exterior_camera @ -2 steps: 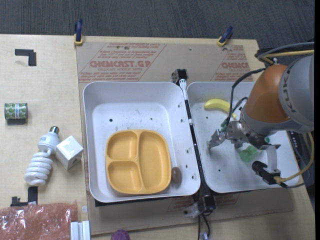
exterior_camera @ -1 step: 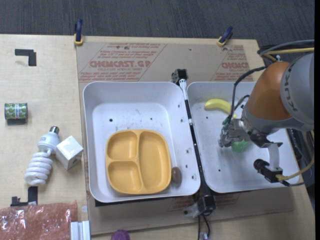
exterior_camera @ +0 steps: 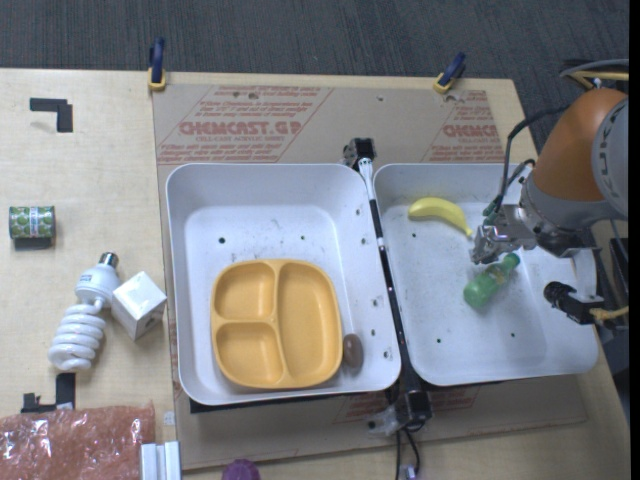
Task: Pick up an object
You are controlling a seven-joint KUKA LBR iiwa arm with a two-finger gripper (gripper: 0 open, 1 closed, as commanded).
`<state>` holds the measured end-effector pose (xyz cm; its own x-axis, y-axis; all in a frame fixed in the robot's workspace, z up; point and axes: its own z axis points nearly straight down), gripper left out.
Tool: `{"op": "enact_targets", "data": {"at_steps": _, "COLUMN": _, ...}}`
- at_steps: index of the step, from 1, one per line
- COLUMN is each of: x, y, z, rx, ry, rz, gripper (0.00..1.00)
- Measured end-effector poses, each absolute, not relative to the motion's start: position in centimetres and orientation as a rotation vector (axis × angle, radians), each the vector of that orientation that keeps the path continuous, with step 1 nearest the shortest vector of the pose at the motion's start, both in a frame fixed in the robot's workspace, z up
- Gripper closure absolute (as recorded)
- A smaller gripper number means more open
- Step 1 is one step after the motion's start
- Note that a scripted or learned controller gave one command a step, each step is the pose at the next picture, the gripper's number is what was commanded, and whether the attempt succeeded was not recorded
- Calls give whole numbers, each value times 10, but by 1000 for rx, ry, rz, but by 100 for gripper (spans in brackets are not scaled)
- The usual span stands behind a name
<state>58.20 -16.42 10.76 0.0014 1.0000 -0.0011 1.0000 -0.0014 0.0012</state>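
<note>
Metal-grey gripper (exterior_camera: 490, 245) hangs low in your right bin (exterior_camera: 440, 358), directly over the neck of the green bottle (exterior_camera: 490, 282); whether it is clamped you cannot tell. Just behind lies the banana (exterior_camera: 440, 211), near enough to hinder a grasp.

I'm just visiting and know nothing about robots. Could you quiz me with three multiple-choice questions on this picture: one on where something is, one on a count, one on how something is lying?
1. Where is the banana?
A. in the right bin
B. in the left bin
C. on the bench outside the bins

2. How many compartments has the yellow tray?
A. two
B. three
C. five

3. How is the green bottle placed?
A. standing upright
B. lying on its side
C. on the yellow tray

Answers: 1 A, it lies near the right bin's far wall. 2 B, two ridges split it into three. 3 B, it lies flat below the gripper.
</note>
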Motion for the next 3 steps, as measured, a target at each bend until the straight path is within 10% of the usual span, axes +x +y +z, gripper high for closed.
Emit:
{"op": "enact_targets", "data": {"at_steps": 1, "x": 582, "y": -164, "z": 108, "rx": 2222, "ry": 2219, "rz": 0, "gripper": 0}}
{"op": "enact_targets", "data": {"at_steps": 2, "x": 548, "y": -107, "z": 92, "rx": 2221, "ry": 2221, "rz": -1, "gripper": 0}}
{"op": "enact_targets", "data": {"at_steps": 3, "x": 549, "y": -108, "z": 102, "rx": 2223, "ry": 2218, "rz": 0, "gripper": 100}}
